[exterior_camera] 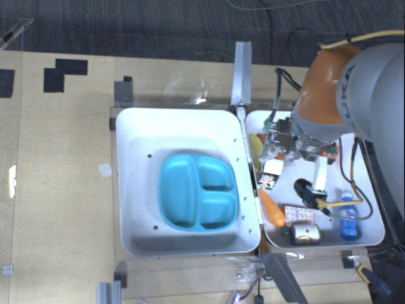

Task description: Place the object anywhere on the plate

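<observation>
A blue plate [197,192] with three compartments lies in the left white bin [136,170]. My gripper [276,152] hangs over the upper left part of the right bin [373,230], under the grey arm with its orange band. Just below it is a small white packet [271,171] with a dark label. A yellow item [255,145] lies beside the gripper against the bin's left wall. An orange carrot [273,209] lies lower down along the same wall.
The front of the right bin holds a small printed box [299,215], a metal can [306,234] and a blue bottle [347,221]. A metal divider post [242,75] stands behind the two bins.
</observation>
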Robot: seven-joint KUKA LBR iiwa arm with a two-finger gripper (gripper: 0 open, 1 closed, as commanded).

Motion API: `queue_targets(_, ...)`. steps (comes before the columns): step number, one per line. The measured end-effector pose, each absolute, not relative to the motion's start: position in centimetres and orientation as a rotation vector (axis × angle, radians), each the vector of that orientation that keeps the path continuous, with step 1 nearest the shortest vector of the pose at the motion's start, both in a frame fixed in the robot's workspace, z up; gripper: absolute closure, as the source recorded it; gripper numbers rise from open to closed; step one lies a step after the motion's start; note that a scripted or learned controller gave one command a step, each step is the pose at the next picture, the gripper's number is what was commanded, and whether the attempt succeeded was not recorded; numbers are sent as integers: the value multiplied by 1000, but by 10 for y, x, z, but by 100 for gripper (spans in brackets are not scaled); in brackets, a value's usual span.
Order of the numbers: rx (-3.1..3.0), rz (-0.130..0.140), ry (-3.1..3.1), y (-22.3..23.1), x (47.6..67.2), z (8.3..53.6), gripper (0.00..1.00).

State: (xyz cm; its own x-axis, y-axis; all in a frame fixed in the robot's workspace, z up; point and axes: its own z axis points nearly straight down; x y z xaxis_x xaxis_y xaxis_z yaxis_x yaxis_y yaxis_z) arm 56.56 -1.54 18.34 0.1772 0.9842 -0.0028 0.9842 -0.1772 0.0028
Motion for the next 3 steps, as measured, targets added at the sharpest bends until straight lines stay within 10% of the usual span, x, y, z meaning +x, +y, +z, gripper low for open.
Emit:
queue_targets(2, 2342, 0, 2068, 23, 528, 198, 100)
queue_targets(3, 2207, 1, 2235, 114, 557, 225, 100)
